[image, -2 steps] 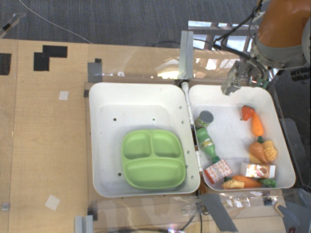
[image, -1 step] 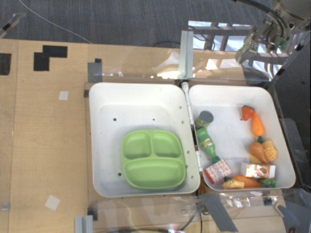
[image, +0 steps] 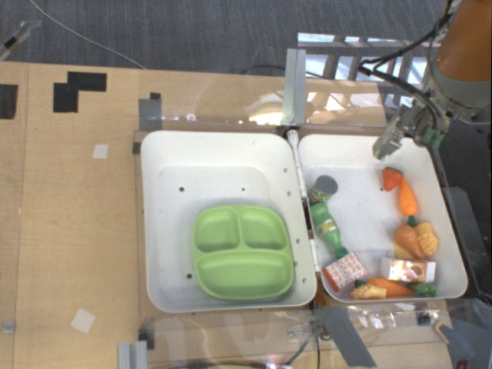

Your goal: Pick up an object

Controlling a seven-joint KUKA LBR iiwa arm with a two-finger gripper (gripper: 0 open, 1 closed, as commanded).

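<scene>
Metal tool (image: 387,146) over right bin (image: 453,229), finger spread unclear, glossy green bottle (image: 326,225), rounded divided plate (image: 243,250)

Worktop (image: 69,229): pale wood, flat. Carries two shallow white bins set side by side, touching along a central seam.
- Left bin (image: 165,175).
- Right bin (image: 354,179).
- Black patches (image: 77,91) on the far left of the surface; another (image: 8,101) at the left edge.
- Two small pale squares: one (image: 101,151) left of the left bin, one (image: 83,320) near the front edge.
- Grey brackets (image: 150,112) at the bins' corners.
</scene>
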